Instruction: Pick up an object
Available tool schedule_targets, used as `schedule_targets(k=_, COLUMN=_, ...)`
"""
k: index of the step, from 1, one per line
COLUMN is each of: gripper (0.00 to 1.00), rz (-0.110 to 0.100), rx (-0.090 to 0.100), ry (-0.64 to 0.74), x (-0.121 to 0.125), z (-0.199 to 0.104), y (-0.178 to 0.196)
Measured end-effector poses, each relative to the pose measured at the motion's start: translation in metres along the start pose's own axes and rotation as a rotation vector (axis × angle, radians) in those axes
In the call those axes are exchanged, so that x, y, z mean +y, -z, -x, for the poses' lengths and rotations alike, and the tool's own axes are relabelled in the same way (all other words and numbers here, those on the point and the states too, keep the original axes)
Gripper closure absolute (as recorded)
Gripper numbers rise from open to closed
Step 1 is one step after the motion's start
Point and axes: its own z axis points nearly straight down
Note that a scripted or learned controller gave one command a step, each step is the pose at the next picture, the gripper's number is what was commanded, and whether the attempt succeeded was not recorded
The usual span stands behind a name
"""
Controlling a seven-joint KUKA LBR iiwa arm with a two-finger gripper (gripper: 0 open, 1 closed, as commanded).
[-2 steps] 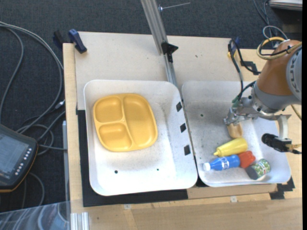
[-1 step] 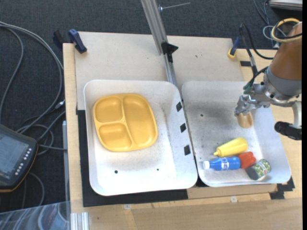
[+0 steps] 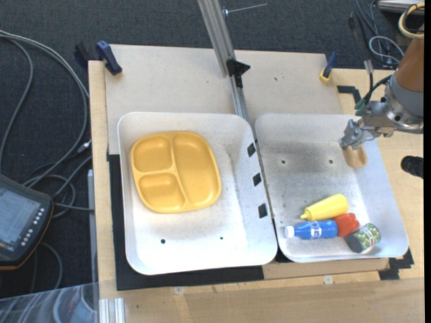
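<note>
- Tan object: small, brownish, near the upper right edge of the right bin, directly under the gripper. It looks touching or just below the fingertips; likely the pick target, though the view is too coarse to name it.
- Gripper: metal fingers point down over the tan object. I cannot tell whether they are apart, together, or clamped on it; nothing shows the object between them, so no hold is claimed.
- Arm: reaches in from the right with its wrist over the bin's right wall, which suits a near-vertical approach to something lying close to that wall.
- Other candidates sit clustered in the right bin's lower right corner, well apart from the gripper: yellow bottle, blue bottle, red item and green-patterned can, touching or nearly so. Crowding makes them harder picks; the lone tan object is the easier choice.
- Left bin: holds a yellow divided tray, flat, upper left of centre.
- Judgement: the pick is at the grasp stage and lift is not yet confirmed. The nearby wall may hinder finger closure.
</note>
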Motion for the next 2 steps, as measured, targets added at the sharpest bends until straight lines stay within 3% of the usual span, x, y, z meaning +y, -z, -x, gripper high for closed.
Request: schedule_targets(k=2, gripper=1.00, rz=-0.010, rx=0.007, ry=0.005, x=-0.015, z=-0.118, y=0.015)
